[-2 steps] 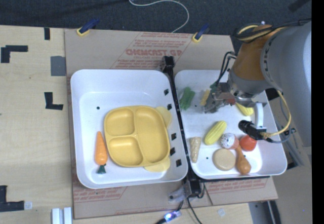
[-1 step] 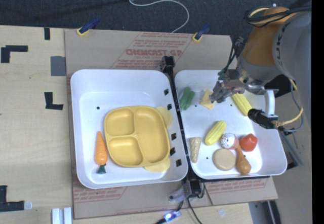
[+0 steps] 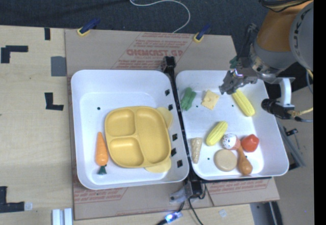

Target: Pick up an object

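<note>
My end effector (image 3: 227, 86) hovers low over the right white bin's (image 3: 275, 168) far edge, beside the long yellow plastic corn cob (image 3: 243, 103) (likeliest target); whether it's open, I cannot tell.

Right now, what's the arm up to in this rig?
The KUKA arm reaches in from the right, its gripper over the upper part of the right bin, between the cheese wedge and a corn cob. Nothing is visibly between its fingers. A second corn cob, a tomato and other toy foods lie lower down. The left bin holds a yellow divided tray and a carrot.
</note>
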Tool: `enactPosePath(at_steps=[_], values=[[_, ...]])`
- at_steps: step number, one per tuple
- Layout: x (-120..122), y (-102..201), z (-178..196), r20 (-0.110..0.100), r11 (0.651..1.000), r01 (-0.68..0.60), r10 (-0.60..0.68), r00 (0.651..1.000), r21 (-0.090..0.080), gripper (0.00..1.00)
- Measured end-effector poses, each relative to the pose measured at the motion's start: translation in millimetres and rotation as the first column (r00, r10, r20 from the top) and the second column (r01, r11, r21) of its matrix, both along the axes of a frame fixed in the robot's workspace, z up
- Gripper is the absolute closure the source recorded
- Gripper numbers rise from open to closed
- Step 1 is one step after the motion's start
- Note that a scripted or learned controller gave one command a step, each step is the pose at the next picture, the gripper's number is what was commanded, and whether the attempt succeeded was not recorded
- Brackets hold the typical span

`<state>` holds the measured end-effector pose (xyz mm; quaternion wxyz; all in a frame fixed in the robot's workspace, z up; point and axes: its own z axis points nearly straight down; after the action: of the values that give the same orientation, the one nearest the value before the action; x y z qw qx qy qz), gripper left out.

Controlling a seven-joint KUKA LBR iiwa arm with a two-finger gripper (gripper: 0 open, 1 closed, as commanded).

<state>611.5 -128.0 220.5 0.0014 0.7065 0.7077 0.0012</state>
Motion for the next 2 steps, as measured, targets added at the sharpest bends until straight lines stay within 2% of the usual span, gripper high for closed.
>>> enactPosePath(at_steps=[1,2], values=[[0.3,0.8,3.9,-0.004,1.0,0.0,0.0,1.0,0.001,1.0],[-5.6,51.1,7.2,-0.005,1.0,-0.004,0.004,1.0,0.001,1.0]])
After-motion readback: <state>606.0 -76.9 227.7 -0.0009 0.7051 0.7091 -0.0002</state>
